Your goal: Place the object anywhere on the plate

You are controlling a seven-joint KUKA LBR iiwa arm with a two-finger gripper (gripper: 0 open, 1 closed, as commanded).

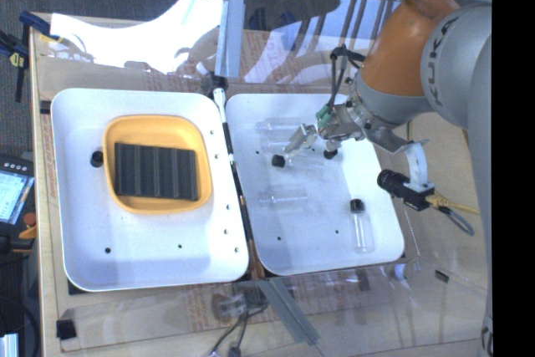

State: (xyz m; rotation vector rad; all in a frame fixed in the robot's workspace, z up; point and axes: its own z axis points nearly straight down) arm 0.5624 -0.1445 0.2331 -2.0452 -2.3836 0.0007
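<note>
Two white bins sit side by side on the bench. The left bin (71,247) carries a yellow plate (155,136) with a dark ribbed insert (156,171) toward its far half, and a small black piece (97,157) just off the plate's left edge. In the right bin (380,242), a clear vial with a black cap (359,223) lies near the right edge, and fainter clear tubes (282,198) lie near the middle. The gripper (311,138) hangs over that bin's far half, a small black-tipped piece (278,160) just beside it.
</note>
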